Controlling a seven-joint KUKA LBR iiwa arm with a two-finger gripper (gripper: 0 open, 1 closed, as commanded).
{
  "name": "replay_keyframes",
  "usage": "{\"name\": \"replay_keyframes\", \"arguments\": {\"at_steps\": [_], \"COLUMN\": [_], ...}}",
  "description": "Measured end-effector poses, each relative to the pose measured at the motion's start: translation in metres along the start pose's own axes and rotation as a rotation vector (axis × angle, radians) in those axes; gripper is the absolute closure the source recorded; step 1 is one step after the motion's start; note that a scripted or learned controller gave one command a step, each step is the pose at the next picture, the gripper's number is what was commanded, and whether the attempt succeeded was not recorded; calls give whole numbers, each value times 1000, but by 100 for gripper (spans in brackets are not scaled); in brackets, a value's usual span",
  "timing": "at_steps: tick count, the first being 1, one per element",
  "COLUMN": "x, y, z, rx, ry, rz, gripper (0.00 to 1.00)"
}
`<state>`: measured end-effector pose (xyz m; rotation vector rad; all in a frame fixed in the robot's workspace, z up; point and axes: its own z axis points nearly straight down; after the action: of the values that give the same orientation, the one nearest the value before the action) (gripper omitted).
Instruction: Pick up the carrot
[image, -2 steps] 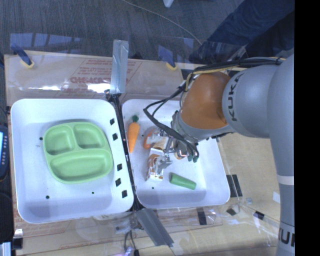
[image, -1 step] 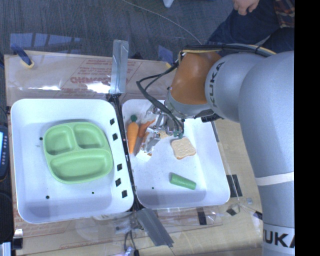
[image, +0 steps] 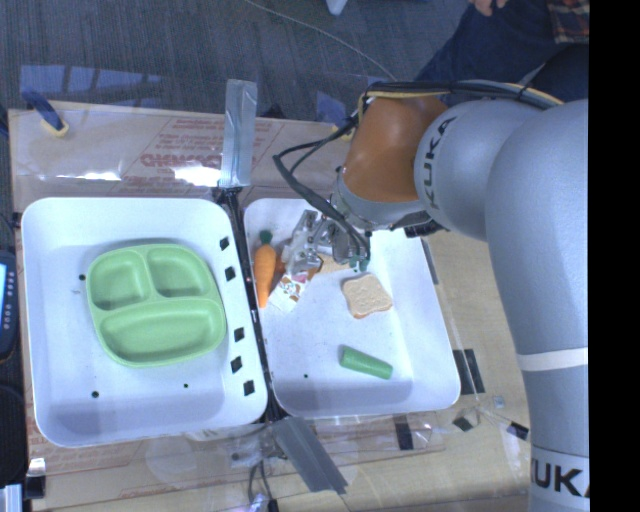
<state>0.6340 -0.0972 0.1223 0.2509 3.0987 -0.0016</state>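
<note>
The carrot (image: 264, 274) is orange with a green top and lies lengthwise against the left wall of the right bin (image: 425, 330). My gripper (image: 320, 244) hangs over the upper middle of that bin, a short way to the right of the carrot and apart from it. A small white and orange packet (image: 288, 289) lies between the gripper and the carrot's lower end.
A slice of bread (image: 367, 296) lies right of the gripper, and a green cylinder (image: 365, 362) rests near the bin's front. The left bin (image: 60, 390) holds a green divided plate (image: 155, 303). The arm's grey bulk covers the bench's right side.
</note>
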Motion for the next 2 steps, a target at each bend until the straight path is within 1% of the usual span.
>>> {"name": "replay_keyframes", "arguments": {"at_steps": [1, 2], "x": [2, 14], "y": [59, 127], "z": [-72, -128], "rx": [4, 11], "ry": [28, 29], "rz": [237, 665], "gripper": [100, 100]}}
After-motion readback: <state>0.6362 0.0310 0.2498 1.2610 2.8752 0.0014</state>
